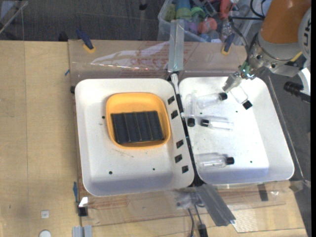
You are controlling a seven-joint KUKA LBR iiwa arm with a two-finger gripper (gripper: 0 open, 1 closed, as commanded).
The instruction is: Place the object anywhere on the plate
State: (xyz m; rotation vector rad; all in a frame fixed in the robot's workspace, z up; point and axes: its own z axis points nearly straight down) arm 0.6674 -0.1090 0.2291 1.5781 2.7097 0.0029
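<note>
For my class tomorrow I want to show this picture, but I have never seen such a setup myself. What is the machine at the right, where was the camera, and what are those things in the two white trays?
The machine is a robot arm, grey with an orange band, reaching in from the right. Its claw hangs over the far part of the right bin; whether it grips anything cannot be told here. The camera is fixed above the bench and looks down at a slant.

Two shallow white bins sit side by side. The left bin holds an orange plate with a dark ribbed block lying on it. The right bin holds several small clear tubes with black caps, such as one near the middle and one nearer the front. The job is to put an object on the plate.
</note>
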